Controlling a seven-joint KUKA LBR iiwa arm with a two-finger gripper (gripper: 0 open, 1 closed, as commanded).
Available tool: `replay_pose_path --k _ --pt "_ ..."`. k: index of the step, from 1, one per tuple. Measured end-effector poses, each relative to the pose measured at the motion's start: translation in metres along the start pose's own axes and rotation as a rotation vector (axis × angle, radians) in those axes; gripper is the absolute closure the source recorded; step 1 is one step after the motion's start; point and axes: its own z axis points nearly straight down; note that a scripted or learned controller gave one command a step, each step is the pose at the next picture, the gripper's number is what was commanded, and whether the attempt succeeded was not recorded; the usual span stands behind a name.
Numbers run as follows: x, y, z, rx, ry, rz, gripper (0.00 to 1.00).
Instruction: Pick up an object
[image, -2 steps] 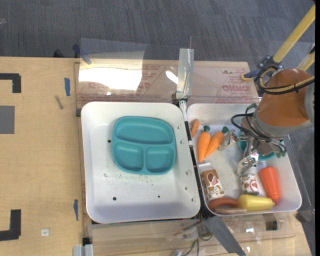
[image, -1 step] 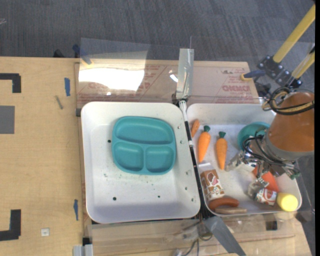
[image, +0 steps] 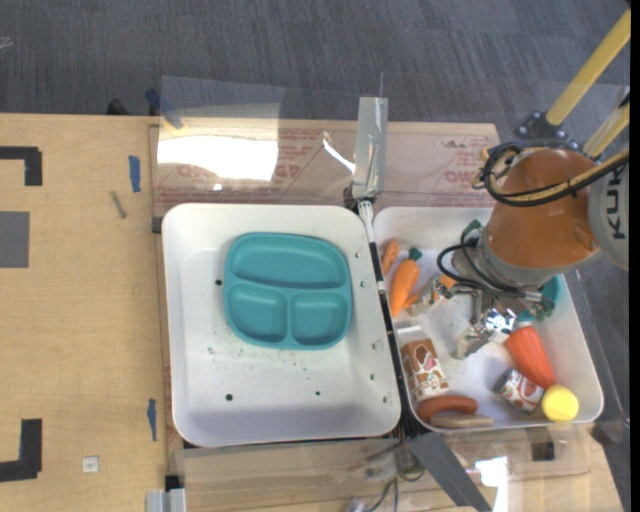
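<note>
Two shallow white bins side by side on a tan bench (image: 70, 300). In the left white bin (image: 190, 400), a teal three-compartment plastic plate (image: 288, 290), well apart from the arm. In the right white bin (image: 585, 375), a clutter of small toys: two orange plastic carrots (image: 403, 280) against the dividing wall, a brown printed can (image: 424, 368) below them, a brown sausage (image: 448, 406) at the near wall, an orange-red cone-shaped toy (image: 530, 352), a small red-and-white can (image: 518, 390) and a yellow ball (image: 561, 403) in the near right corner.

Low over the middle of the right bin, the metal hand (image: 487, 328), under the orange band (image: 540, 215). Impossible to tell whether spread or closed; nothing plainly gripped.

Nearest candidate, by judgement: the orange-red cone, just to the hand's right and slightly nearer the camera, long axis slanting from upper left to lower right. A short sideways shift and a grip across that axis likely needed. Carrots further off, to the left.
</note>
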Motion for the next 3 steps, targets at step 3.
replay_pose_path --k 3 --pt "-0.037 -0.115 0.003 -0.019 0.021 -0.086 0.00"
